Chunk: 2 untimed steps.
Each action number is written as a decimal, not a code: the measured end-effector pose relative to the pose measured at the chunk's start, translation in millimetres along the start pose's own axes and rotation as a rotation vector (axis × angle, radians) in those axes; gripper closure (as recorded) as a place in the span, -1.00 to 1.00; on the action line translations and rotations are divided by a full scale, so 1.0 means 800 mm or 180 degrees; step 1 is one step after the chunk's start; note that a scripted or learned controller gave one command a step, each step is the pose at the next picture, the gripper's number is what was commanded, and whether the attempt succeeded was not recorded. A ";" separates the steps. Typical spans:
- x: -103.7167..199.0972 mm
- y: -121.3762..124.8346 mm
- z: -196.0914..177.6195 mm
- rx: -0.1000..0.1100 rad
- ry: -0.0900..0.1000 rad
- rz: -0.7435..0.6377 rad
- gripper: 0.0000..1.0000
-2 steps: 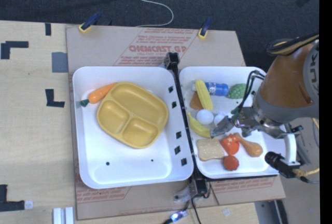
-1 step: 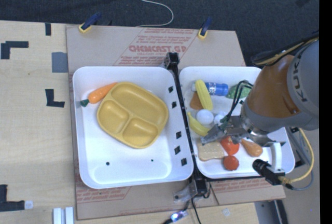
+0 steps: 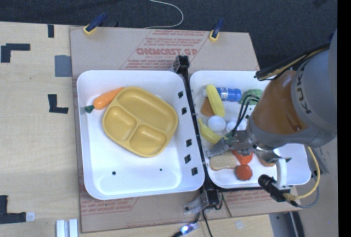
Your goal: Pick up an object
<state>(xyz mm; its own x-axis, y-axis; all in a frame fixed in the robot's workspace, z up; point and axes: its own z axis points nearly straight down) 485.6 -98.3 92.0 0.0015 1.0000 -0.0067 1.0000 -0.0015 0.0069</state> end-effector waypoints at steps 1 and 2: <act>0.001 0.000 -0.014 0.0006 0.0012 -0.0002 1.00; 0.003 -0.008 -0.085 0.0023 0.0023 -0.0008 1.00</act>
<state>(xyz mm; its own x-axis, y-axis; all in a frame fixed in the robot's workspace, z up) 478.6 -95.0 160.2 -0.0009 1.0000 0.0005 1.0000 0.0009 -0.0002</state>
